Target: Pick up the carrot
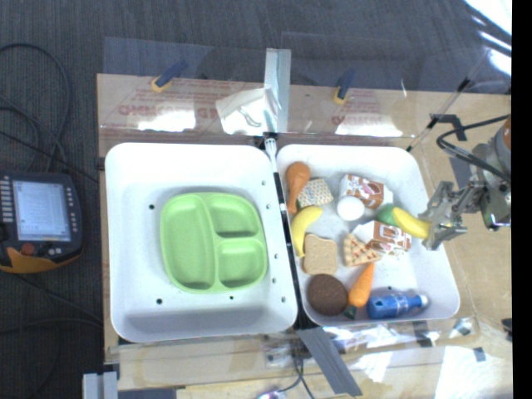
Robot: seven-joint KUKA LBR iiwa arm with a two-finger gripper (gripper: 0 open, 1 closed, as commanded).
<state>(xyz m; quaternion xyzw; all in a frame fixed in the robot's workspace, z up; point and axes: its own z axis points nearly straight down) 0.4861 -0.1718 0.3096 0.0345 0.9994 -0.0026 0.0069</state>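
Lowest in the right bin [453, 293] — the part nearest the lens — lie a blue bottle [397, 304], a brown cookie-like disc [327, 293] and the carrot [362, 283], which lies slanted between them, its green stub pointing down toward the bottle's near end and its orange tip angled up toward a pizza slice [359, 250]. It touches or nearly touches neighbours on both sides (the disc on its left, the bottle below), so it looks hemmed in because the toy food is simply heaped loose in this bin.

Further up sit a slice of bread [320, 253], a banana [304, 227], a white egg [350, 209] and a second yellow piece [411, 222] by the right wall.

At that right rim hangs the gripper [440, 219]; its fingers look spread apart with nothing between them, though the metalwork is small and cluttered. It is well apart from the carrot, with the pizza slice and a printed packet [389, 237] between.

My judgement: the clearest way down is from above along the carrot's upper half, fingers set across its width — the bin's near wall and the bottle leave little room low down. By contrast the left bin [133, 223] holds just a green divided tray [214, 241].
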